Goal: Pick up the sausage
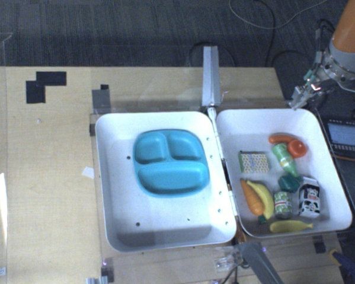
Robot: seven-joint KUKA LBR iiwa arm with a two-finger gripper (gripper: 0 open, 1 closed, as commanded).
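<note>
The sausage (277,139) is a short reddish-orange roll lying near the back of the right bin (319,125), touching an orange cup (297,147) on its right. My gripper (301,94) hangs over the bin's far right corner, above and to the right of the sausage and well apart from it. Nothing shows between its tips.
The right bin also holds a green bottle (283,157), a patterned box (254,162), a carrot (251,197), two bananas (263,195) (290,226), a small can (281,203), a teal block (290,182) and a milk carton (310,198). A blue divided plate (169,162) lies in the left bin (117,189).
</note>
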